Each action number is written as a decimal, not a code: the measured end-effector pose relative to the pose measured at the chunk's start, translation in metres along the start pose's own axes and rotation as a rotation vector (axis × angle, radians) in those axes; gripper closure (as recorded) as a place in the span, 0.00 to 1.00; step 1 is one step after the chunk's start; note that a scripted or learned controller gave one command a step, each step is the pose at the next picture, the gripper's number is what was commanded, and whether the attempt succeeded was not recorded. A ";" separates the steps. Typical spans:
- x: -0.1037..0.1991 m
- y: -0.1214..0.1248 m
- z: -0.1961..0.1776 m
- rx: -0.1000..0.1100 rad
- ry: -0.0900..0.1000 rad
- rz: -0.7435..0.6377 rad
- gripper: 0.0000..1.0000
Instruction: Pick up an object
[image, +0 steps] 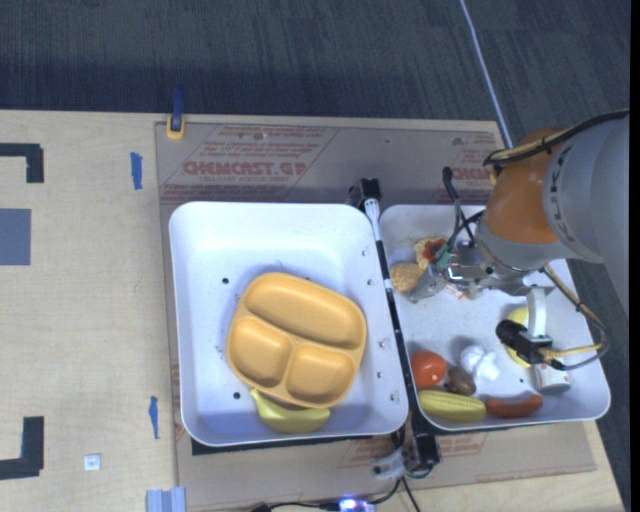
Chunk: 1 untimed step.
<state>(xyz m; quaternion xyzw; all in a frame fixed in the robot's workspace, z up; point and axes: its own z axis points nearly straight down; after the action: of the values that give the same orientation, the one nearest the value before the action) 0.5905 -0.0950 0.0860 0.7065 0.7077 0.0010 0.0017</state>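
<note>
A pale wood-grain tabletop (80, 330) carries blue tape marks and a brown cardboard sheet (330, 160), with dark carpet beyond; two shallow white plastic bins sit side by side on the cardboard; the left bin (200, 240) holds a glossy yellow-orange compartment tray (295, 338) lying over a yellow banana-shaped piece (290, 415); the right bin (590, 395) holds small toy foods: a red tomato (428, 369), a yellow corn cob (450, 404), a red-brown sausage (512, 405), a white knobbly piece (478, 360); the grey arm with orange band (520, 200) reaches in, its tool (432, 280) low in the right bin's upper left beside a tan lump (407, 275); whether it is clenched or released, I cannot tell.
</note>
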 end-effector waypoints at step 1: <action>0.003 -0.048 -0.001 0.001 0.001 0.002 0.00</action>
<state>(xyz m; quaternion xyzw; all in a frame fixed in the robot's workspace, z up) 0.5428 -0.0922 0.0864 0.7072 0.7070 0.0010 0.0010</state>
